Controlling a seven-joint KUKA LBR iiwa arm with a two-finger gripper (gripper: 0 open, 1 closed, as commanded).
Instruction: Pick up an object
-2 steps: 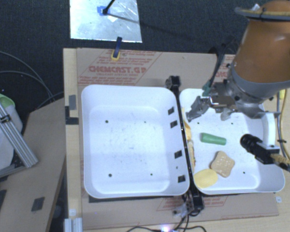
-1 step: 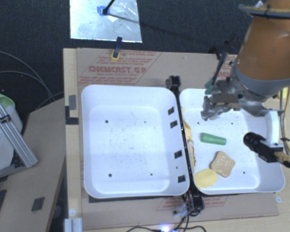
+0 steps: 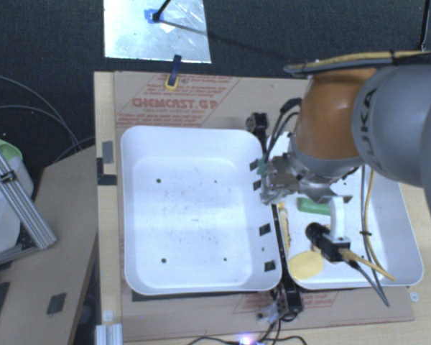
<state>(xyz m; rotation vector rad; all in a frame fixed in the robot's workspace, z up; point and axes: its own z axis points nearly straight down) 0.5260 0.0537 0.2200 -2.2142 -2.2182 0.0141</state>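
Camera view, from above at a slant.

Arm (image 3: pixel 395 113) comes in from the right, grey, with the orange band sitting over the far end of the right bin (image 3: pixel 411 264). It covers much of that bin.

Claw (image 3: pixel 276 184) hangs at the inner edge of the right bin, right by the seam where the two bins meet. It is seen from above amid its own cables and fittings; open or closed cannot be told. Nothing visibly in its grip.

Things in the right bin:
- green object (image 3: pixel 314 208): small, flat on the bin floor, just beside the claw on the side nearer the camera and a little to the right. Part of it is hidden under the wrist.
- pale yellow strip (image 3: pixel 284 230): narrow, lying along the bin's inner wall, near the claw on its camera side.
- yellow disc (image 3: pixel 306 264): round, flat, in the near corner of the bin, farthest of the three from the claw.

Left bin (image 3: pixel 194 214): white floor with a few dark specks.

Both bins rest on a brown printed sheet (image 3: pixel 179 100) on the bench (image 3: pixel 65 192).
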